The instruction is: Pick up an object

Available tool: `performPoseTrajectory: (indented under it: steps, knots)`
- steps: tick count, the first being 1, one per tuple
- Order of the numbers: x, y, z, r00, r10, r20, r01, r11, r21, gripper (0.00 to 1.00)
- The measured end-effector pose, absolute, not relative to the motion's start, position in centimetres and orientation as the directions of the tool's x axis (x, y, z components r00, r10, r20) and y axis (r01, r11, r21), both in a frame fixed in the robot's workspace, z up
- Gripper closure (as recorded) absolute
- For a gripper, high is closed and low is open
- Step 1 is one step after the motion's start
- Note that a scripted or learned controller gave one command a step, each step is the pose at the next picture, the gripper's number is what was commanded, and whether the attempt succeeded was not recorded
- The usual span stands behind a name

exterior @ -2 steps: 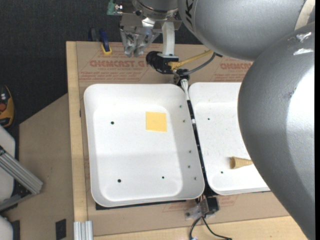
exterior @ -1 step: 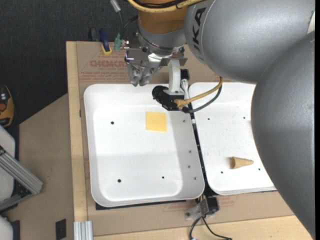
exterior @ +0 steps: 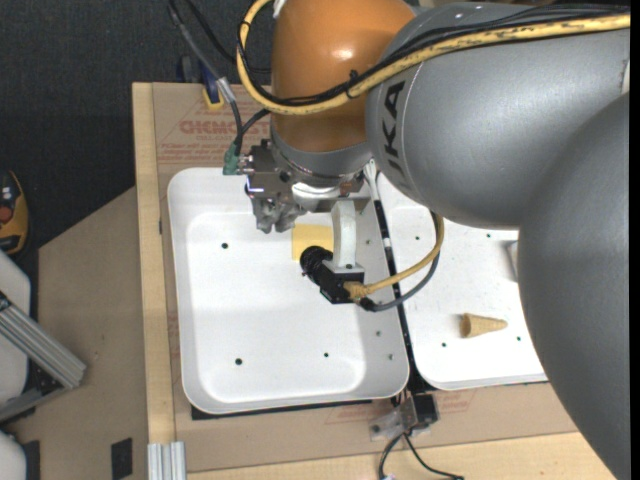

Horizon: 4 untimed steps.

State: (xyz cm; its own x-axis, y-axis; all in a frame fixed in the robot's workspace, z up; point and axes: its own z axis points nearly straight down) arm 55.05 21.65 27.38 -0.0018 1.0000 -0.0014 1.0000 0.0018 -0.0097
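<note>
You can see a yellow block (exterior: 312, 238) lying in the left bin (exterior: 270, 358), partly under the gripper (exterior: 300, 208), whose state you cannot tell. A tan cone (exterior: 483, 325) lies in the right bin (exterior: 480, 368), well apart, on the counter (exterior: 155, 268).

Overhead slanted view of both bins (exterior: 200, 298)

The arm (exterior: 420, 118) overhangs the left bin's (exterior: 200, 368) far half; its near floor lies open.
</note>
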Motion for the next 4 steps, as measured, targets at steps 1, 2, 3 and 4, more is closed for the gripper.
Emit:
performPoseTrajectory:
  steps: [1,2,3,4]
  knots:
    - [52.8,22.5,26.8,-0.002,1.000,-0.001,1.000,0.002,-0.005,1.00]
    - [50.8,22.5,33.3,-0.002,1.000,0.004,1.000,0.002,0.006,1.00]
    - [52.5,22.4,29.0,0.001,1.000,-0.002,1.000,-0.001,-0.005,1.00]
    - [48.4,22.5,36.1,-0.004,1.000,0.004,1.000,0.004,0.006,1.00]
